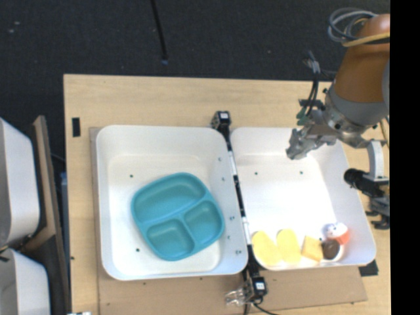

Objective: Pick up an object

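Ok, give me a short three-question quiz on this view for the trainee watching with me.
1. True or false: the teal three-compartment plastic plate lies in the left white bin.
2. Where in the right white bin do the small objects sit?
A. far edge
B. near edge
C. centre
3. Fill in: the flat round yellow piece lies beside a second ____ oval piece.

Key:
1. True.
2. B. The yellow pieces, a yellow wedge-shaped block and a small white, orange and brown toy line the near edge, while the grey two-finger gripper hangs over the far part of that bin.
3. Yellow.
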Robot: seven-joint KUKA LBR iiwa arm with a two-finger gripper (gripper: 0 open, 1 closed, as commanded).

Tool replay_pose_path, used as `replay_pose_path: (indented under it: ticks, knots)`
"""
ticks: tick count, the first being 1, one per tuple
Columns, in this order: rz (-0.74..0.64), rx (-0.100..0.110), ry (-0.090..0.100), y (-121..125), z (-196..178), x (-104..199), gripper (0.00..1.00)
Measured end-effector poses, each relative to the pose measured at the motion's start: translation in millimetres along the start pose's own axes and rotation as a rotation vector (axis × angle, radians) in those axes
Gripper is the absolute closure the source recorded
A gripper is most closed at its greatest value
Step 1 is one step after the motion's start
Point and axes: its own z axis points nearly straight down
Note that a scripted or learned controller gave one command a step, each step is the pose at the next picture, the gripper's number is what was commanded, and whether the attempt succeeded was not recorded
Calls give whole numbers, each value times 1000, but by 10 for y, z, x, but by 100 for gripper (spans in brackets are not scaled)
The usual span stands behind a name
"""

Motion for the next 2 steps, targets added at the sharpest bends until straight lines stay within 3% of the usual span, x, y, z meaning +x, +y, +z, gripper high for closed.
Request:
replay_pose_path:
  ticks: [2]
  knots:
    - [2,1,0,-193,248,937,100]
